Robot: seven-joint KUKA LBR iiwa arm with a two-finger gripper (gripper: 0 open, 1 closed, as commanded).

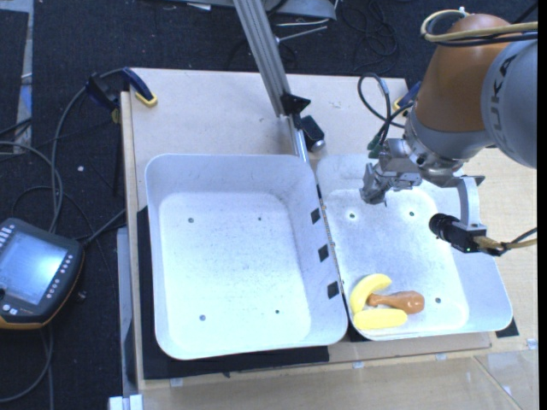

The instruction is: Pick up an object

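Grey arm (479, 75) bent over right bin (427, 254)

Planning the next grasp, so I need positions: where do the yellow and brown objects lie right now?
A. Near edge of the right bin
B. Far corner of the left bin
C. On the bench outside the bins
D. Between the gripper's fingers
A: the yellow object and brown object lie together by the right bin's near edge, well apart from the gripper.

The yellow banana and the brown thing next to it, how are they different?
The banana is yellow and curved; the brown chicken-leg toy is brown and straighter, with a fat end. The banana is bigger and wraps around the toy's thin end. Both lie near the front of the right bin, below the gripper.
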